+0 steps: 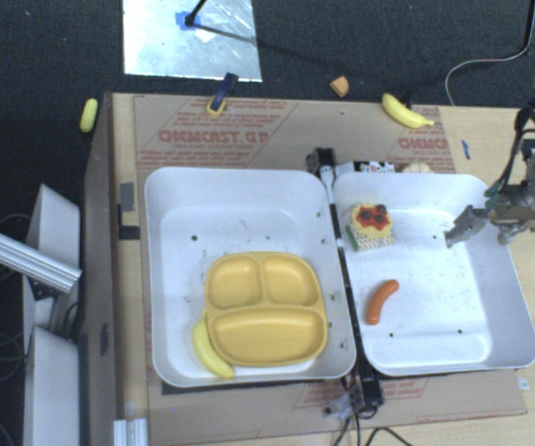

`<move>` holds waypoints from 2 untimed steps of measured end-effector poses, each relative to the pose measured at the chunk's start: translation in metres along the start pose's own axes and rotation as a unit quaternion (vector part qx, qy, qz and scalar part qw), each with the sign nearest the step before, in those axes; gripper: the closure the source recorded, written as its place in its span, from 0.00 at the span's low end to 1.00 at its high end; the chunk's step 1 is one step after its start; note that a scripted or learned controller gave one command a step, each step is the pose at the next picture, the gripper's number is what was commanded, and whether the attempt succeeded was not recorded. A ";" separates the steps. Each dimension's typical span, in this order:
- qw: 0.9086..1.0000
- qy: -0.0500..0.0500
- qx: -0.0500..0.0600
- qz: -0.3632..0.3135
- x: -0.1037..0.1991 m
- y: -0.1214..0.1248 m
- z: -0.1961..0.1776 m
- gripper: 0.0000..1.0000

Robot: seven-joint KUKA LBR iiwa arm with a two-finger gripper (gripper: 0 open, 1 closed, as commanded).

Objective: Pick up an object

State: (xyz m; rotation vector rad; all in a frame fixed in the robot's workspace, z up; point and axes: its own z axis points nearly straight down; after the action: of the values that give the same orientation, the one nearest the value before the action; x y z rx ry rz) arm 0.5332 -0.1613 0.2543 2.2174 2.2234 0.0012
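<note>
Nearest the camera: yellow plastic three-compartment tray (266, 307) sitting low in the left white bin (170, 249), all three compartments bare, with a yellow toy banana (210, 350) wedged between the tray's lower-left corner and the bin wall, touching the tray; awkward to grab there. Right white bin (500, 333) holds two candidates: an orange-red toy sausage (381, 301) lying tilted on open floor near the divider, and a yellow block with red-and-dark topping, cake-like, (371, 226) near the bin's upper-left corner. Gripper (460, 228) comes in over the right bin's right side, nothing between its fingers, apparently apart but blurry, so can't tell for sure. Sausage looks the easier pick: clear on all sides, well apart from the walls. Second yellow toy banana (405, 111) lies on the worktop behind the bins, probably not a target.
</note>
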 end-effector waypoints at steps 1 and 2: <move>1.000 0.001 0.001 0.000 0.041 0.010 0.088 0.00; 1.000 0.001 0.001 0.001 0.061 -0.014 0.161 0.00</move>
State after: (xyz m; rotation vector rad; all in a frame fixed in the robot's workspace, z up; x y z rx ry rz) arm 0.5194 -0.1001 0.0929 2.2215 2.2235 -0.0007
